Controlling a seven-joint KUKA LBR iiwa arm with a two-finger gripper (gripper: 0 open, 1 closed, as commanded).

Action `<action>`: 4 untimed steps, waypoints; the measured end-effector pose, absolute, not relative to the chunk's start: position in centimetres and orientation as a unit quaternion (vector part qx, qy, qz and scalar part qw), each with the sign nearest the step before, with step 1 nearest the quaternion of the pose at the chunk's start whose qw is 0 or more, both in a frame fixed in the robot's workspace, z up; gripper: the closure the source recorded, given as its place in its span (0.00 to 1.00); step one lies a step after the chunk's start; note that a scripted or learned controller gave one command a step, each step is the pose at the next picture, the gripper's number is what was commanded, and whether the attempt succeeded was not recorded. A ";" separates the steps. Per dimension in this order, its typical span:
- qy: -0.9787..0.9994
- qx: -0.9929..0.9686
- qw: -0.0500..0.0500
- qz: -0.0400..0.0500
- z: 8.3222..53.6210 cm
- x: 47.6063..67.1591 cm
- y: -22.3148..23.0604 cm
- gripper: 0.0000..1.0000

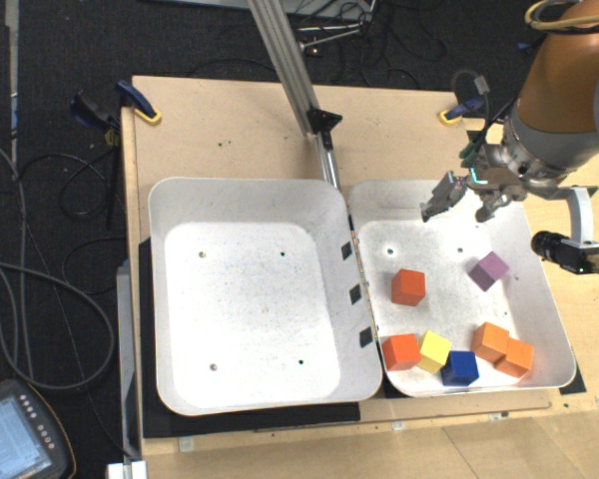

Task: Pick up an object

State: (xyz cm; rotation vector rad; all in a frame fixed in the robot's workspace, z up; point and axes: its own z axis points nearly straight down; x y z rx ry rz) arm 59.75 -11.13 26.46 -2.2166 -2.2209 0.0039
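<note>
Two spread fingers of the end effector (465,201) hover empty over the right white plastic bin (549,297); nearest, the small purple cube (488,269) lies just below-right.

Nothing here can be read from where I stand. The handheld screen (15,432) at about eight o'clock glows pale blue, but whatever it displays is too small and blurred to make out. The coloured blocks in the right bin (549,307) carry no lettering, and neither the bins nor the desk (240,128) bear any label, number or brand mark.
</note>
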 end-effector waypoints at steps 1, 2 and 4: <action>-0.707 -0.707 0.000 0.000 26.7 59.8 -11.2 0.00; -0.707 -0.707 0.002 0.002 20.2 59.8 -11.1 0.00; -0.707 -0.708 0.002 0.002 11.3 59.2 -11.7 0.00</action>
